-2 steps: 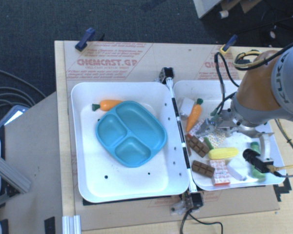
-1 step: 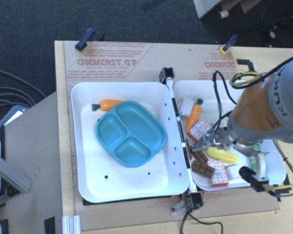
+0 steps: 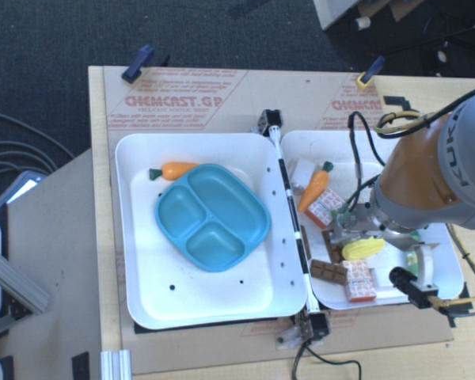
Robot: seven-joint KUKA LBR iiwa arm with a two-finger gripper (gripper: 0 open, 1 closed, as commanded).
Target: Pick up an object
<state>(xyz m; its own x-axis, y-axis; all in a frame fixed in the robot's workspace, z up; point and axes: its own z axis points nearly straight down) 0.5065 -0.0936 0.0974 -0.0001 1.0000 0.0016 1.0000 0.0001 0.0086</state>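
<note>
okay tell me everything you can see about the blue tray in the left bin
The blue tray is a light-blue, plastic-looking divided plate with rounded corners and three compartments: one large one at its far side and two smaller ones nearer the camera, split by raised ridges. It lies flat and right side up on the floor of the left bin, turned at an angle to the bin's walls. Nothing is in its compartments. A toy carrot lies right against its far left edge.

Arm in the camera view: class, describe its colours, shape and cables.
The arm is thick and rounded, with grey casing and a broad orange band above the wrist. Dark lettering marks the grey shell. Black cables, with a yellow one among them, loop along its side. A black fitting sticks out near its lower end.
</note>
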